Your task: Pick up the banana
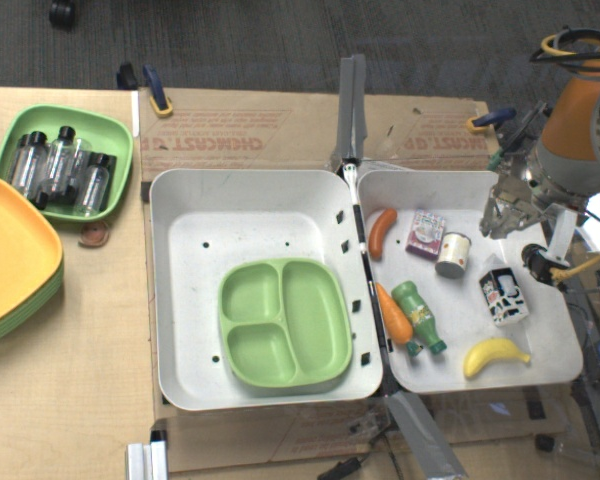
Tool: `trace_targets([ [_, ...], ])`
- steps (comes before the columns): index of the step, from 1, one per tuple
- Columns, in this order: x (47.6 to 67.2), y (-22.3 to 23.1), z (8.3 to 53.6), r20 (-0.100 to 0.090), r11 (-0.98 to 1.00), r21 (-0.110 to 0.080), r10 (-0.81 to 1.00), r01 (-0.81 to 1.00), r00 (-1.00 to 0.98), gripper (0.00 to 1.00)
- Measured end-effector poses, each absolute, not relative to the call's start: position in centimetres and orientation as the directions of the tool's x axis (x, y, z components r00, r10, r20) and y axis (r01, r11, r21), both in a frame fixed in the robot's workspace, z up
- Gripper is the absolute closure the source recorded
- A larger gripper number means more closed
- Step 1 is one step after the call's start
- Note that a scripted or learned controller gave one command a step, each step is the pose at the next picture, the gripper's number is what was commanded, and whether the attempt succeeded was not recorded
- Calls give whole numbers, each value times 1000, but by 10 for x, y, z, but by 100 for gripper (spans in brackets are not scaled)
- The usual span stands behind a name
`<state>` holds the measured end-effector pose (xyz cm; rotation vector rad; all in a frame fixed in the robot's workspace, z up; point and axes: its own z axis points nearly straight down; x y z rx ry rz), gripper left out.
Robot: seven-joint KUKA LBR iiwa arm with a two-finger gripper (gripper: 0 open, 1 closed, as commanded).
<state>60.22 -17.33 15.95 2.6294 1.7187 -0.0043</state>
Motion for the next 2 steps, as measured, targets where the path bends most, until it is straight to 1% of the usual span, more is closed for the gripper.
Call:
trace_targets([
  [1,659,-199,160,-3,-177,0,984,984,177,100],
  [2,640,-163,205,-2,-118,-1,993,993,118,100],
])
